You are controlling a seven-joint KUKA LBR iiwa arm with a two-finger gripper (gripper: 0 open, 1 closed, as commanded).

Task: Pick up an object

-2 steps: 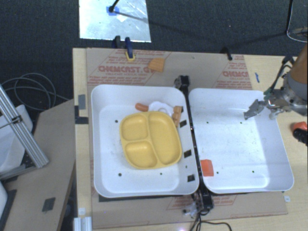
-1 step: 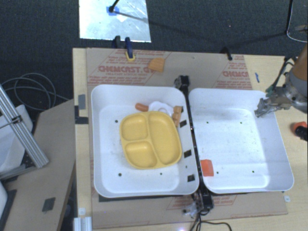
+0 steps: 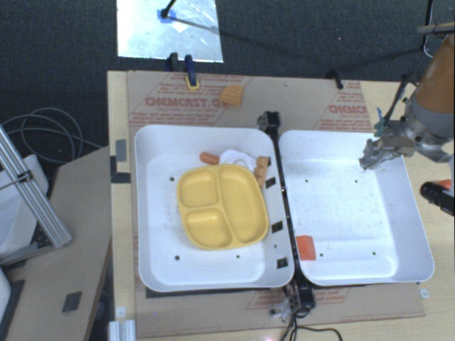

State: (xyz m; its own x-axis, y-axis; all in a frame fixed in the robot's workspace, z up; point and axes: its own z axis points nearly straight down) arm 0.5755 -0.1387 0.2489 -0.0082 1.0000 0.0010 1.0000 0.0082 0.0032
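The gripper (image 3: pixel 370 159) hovers at three o'clock over the right bin (image 3: pixel 355 261); its finger state cannot be told. To succeed, it should descend squarely over the orange block (image 3: pixel 305 247) at six o'clock.

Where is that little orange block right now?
The orange block lies in the right bin, at its near left corner beside the divider between the bins, far from the gripper.

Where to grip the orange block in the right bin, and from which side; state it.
Take the orange block across its two short sides, coming straight down. It lies flat near the right bin's front-left corner, close to the left wall, so a side approach looks blocked. The end effector is over the bin's far right.
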